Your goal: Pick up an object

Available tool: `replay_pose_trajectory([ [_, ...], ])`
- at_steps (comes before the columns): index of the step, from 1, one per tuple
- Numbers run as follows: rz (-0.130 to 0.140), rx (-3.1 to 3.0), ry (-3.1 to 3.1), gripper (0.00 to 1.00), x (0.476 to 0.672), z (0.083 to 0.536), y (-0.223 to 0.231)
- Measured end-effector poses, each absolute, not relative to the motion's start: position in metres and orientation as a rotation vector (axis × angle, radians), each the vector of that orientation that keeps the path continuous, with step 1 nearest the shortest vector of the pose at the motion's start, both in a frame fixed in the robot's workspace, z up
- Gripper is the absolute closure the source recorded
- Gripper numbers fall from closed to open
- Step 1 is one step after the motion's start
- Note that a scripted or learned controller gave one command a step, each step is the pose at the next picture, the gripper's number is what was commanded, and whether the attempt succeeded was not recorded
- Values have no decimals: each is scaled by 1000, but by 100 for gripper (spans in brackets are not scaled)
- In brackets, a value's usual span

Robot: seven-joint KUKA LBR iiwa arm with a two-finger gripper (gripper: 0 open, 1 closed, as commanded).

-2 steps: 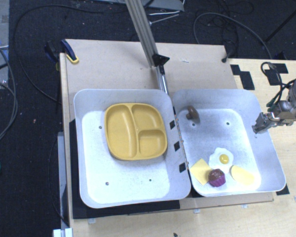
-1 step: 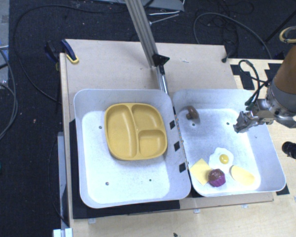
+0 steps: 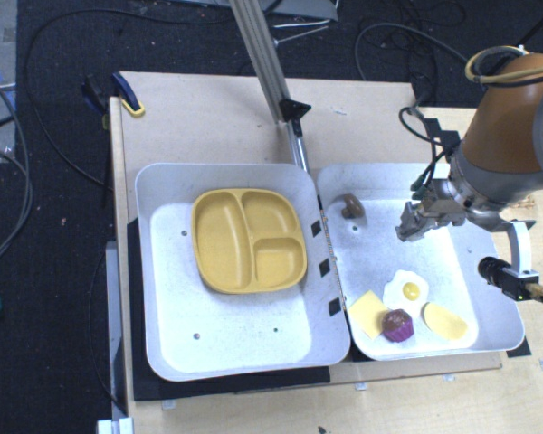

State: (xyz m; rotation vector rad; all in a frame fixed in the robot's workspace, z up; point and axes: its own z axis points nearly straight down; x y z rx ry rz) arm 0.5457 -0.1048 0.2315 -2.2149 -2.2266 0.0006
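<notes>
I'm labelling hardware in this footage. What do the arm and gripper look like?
The arm is bulky and rounded, grey with an orange band above the wrist. Black cables run along its near side. The gripper is a small, grey metal assembly.

A yellow plastic tray with three parts (image 3: 250, 240) is lying in the left white bin (image 3: 163, 333). In the right white bin (image 3: 502, 328), a small brown lump (image 3: 351, 207) is sitting at the back. At the front, a yellow cheese slice (image 3: 368, 313), a purple round toy (image 3: 397, 325), a toy fried egg (image 3: 407, 289) and a yellow oval piece (image 3: 445, 321) are lying close together.
</notes>
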Motion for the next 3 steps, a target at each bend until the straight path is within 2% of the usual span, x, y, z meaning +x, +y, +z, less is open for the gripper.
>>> replay_pose_trajectory([
  [1,-3,-2212,-2231,100,556,240,-54],
  [3,-3,-2212,-2231,100,580,222,52],
])
